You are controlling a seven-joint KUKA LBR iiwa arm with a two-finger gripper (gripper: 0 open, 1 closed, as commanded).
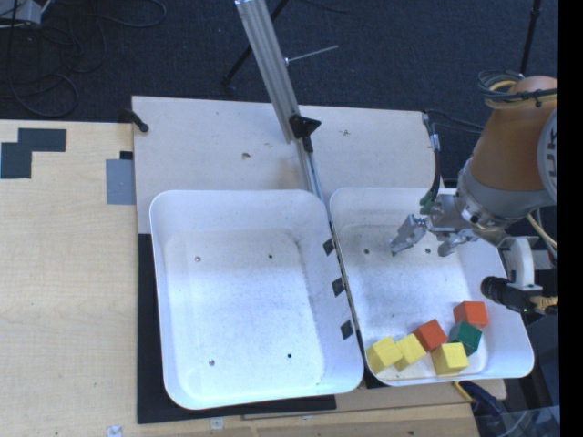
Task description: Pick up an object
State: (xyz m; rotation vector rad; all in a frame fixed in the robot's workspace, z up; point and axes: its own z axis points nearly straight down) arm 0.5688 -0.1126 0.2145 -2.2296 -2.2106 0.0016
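Several small blocks lie clustered in the near right corner of the right bin (373, 209): two yellow ones (397, 350), a red-orange one (430, 334), another yellow one (449, 359), a green one (468, 337) and an orange one (470, 314). My gripper (422, 245) hangs over the middle of the right bin, well behind the blocks and apart from them. Its two fingers stand spread, with nothing between them. The arm's orange band (515, 148) rises behind it at the right.
The left bin (173, 244) adjoins the right one along a divider with black clips (338, 286). A slanted metal rail (273, 71) rises behind the bins. A black fixture (510, 294) sits at the right bin's right rim.
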